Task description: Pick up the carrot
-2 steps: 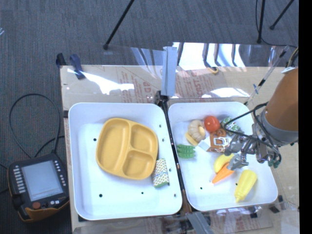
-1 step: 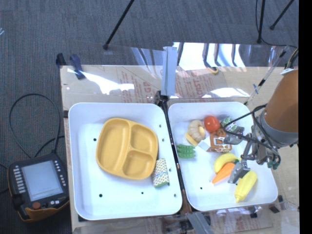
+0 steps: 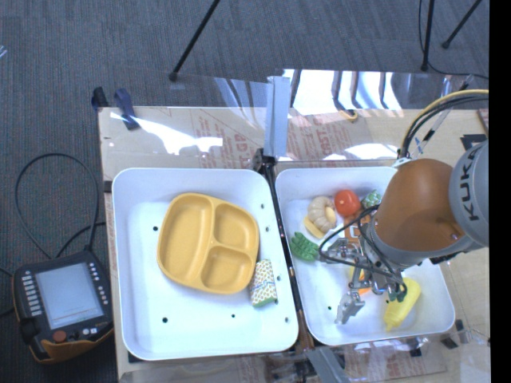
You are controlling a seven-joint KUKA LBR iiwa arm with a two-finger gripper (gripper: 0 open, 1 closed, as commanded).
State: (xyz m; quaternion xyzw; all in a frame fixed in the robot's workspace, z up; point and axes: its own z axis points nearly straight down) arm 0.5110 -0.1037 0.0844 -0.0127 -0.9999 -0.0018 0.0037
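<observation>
Bright, even overhead light. Strong white glare on clear sheet (image 3: 239,138) behind bins (image 3: 128,214). Soft shadows beneath arm (image 3: 419,210). Slightly soft focus throughout.

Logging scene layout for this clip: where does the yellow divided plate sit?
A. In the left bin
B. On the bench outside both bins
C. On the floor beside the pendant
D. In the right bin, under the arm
A: the yellow divided plate lies inside the left bin, with a small patterned block by its lower right edge, while the arm works over the right bin.
</observation>
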